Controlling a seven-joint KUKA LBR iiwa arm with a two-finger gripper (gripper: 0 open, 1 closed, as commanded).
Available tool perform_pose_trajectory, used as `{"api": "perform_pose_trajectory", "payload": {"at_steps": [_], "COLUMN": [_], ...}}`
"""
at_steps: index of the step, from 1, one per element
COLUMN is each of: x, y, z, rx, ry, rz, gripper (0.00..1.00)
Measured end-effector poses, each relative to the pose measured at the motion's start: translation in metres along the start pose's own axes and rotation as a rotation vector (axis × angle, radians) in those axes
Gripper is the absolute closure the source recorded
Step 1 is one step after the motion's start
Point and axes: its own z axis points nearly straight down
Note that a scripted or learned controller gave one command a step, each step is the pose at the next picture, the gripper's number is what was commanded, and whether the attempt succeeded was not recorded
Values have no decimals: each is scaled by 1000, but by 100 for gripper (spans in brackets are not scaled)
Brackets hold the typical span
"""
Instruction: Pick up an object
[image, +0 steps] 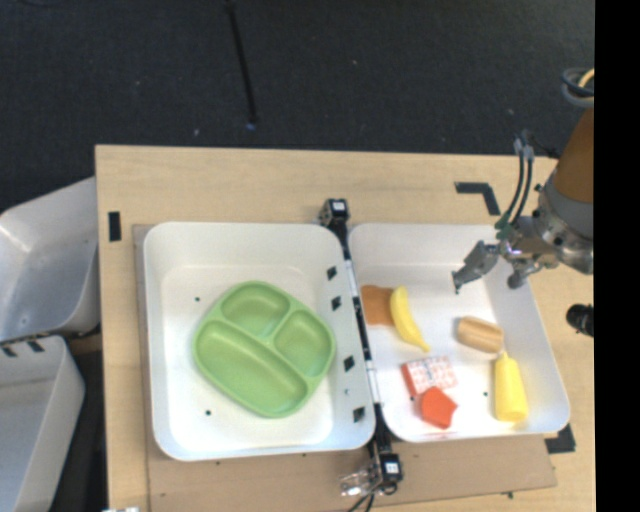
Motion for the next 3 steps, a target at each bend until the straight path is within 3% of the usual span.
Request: {"api": "perform_pose_trajectory", "payload": {"at_steps": [1,3], "x": [0,-7], "y": [2,-8], "z": [-7,96], "rx": [-12,-8], "ry": [-2,-2], "rz": [-3,0], "gripper": [0,0]}}
